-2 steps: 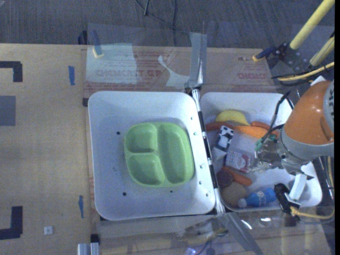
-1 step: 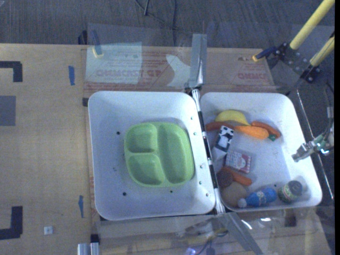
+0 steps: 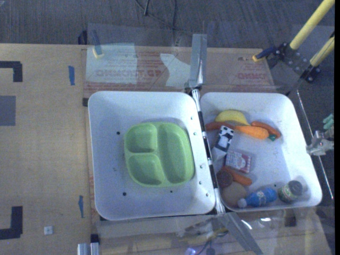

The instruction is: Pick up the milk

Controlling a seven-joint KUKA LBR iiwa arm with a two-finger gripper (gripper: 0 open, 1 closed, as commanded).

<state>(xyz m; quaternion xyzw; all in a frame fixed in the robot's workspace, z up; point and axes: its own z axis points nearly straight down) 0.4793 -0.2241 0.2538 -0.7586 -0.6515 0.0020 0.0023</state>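
The milk [image 3: 224, 137] is a small carton with black-and-white cow patches. It lies in the right bin [image 3: 297, 116], close to the bin's left wall. A yellow banana [image 3: 232, 116] lies just behind it and a pink box [image 3: 239, 161] just in front of it. Nothing covers the carton from above.
The right bin also holds an orange carrot [image 3: 255, 132], a red sausage [image 3: 212, 125], a blue bottle [image 3: 260, 197], a can [image 3: 292, 190] and a tan round piece [image 3: 231, 194]. A green divided plate [image 3: 158, 154] lies in the left bin [image 3: 106, 116]. Yellow poles [image 3: 316, 17] stand at the back right.
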